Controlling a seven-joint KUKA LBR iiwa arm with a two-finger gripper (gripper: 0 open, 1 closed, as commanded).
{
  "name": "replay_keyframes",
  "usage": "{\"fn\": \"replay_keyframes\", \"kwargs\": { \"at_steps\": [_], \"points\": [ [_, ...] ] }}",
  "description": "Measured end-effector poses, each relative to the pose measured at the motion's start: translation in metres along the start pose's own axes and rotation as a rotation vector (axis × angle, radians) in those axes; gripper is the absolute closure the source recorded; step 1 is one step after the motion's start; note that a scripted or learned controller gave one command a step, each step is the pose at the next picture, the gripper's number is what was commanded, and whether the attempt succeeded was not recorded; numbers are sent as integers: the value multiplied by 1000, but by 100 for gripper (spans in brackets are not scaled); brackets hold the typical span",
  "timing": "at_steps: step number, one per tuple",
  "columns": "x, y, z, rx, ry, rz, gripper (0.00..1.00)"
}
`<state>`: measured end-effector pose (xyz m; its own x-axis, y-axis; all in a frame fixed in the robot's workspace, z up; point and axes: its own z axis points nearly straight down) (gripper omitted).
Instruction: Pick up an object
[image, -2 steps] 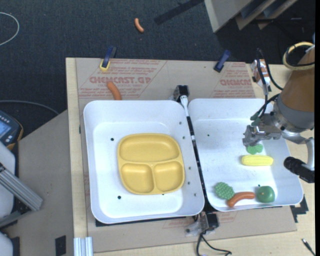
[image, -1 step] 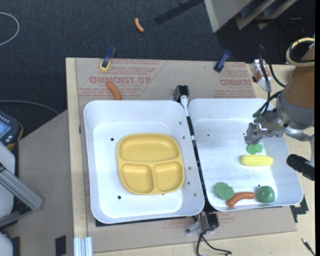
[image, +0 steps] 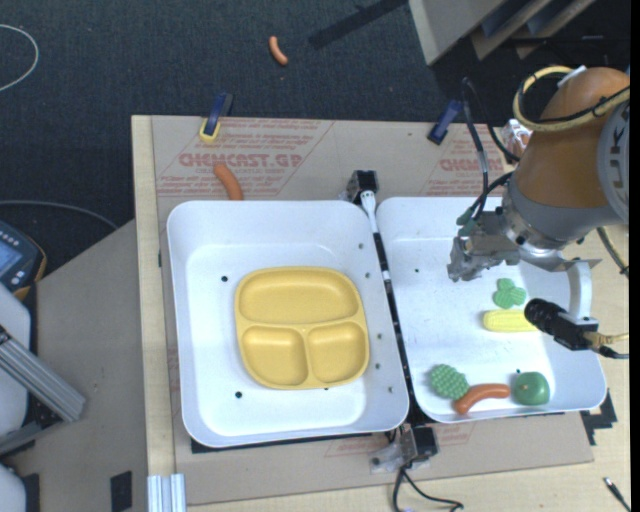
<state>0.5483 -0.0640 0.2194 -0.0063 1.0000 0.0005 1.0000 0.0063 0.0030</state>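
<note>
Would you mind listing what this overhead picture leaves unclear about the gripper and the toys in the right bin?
- Gripper: small, dark and blurred in the camera view; whether anything sits between its tips is unclear.
- Right bin: its far right part is covered by the arm's wrist.
- Green toy: too small to identify.
- Arm: cut off by the picture's right edge.

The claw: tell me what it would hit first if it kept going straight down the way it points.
Most likely the bare floor of the right bin. The claw points down over an open patch, with the green toy and the yellow corn off to its side. Its height is hard to judge.
</note>
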Motion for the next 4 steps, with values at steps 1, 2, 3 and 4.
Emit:
{"fn": "replay_keyframes", "kwargs": {
  "at_steps": [1, 2, 3, 4],
  "points": [
    [48, 26, -12, -2, 1, 0, 100],
    [90, 53, -15, -2, 0, 1, 100],
    [146, 63, -8, 0, 1, 0, 100],
    [129, 68, 5, 6, -1, 8, 100]
  ]
}}
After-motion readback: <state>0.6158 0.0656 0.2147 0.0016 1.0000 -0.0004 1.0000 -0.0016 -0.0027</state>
